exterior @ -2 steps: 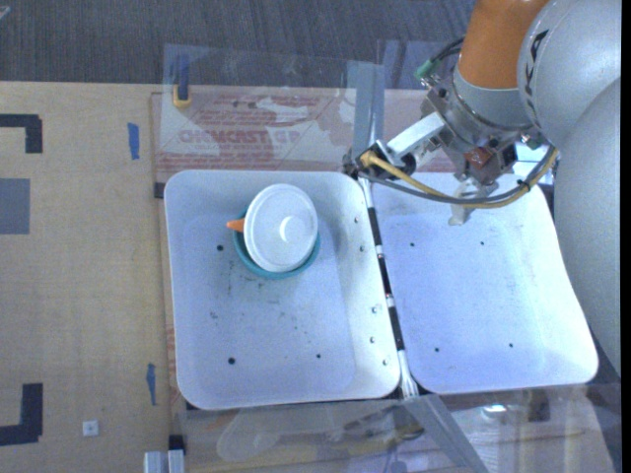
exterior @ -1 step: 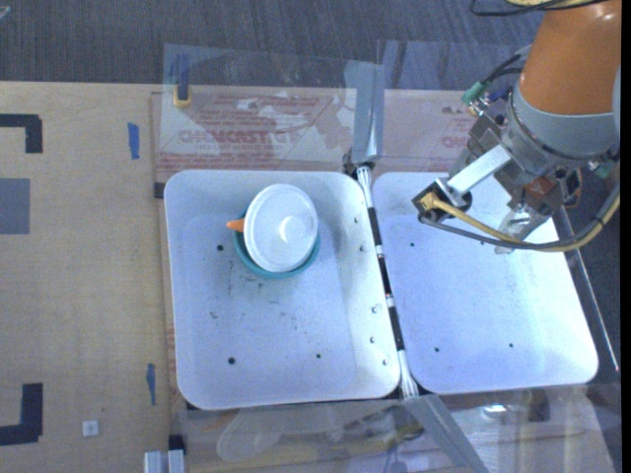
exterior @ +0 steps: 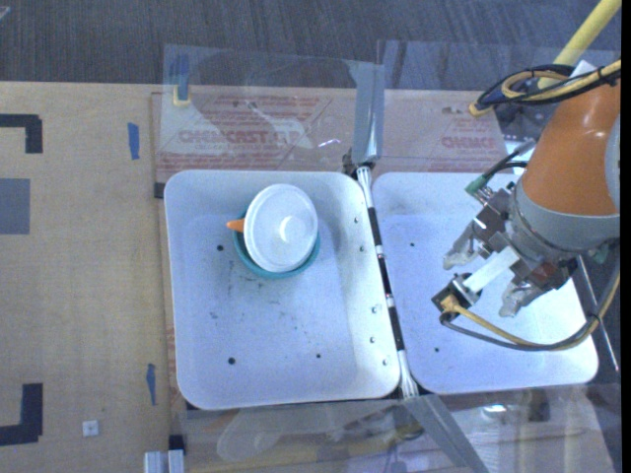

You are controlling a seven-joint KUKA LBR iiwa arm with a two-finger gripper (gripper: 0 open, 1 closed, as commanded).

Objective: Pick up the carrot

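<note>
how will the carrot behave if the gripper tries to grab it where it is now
The carrot shows as a small orange tip beside the white bowl, so it is probably hard to grip cleanly. It looks small and likely light, apt to slide or roll if nudged. The bowl and teal dish may shift too.

Grey arm (exterior: 567, 220) with orange band, looping yellow-black cable (exterior: 513, 335).

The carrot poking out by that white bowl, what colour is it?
Orange; a small tip of the carrot shows in the camera view.
</note>
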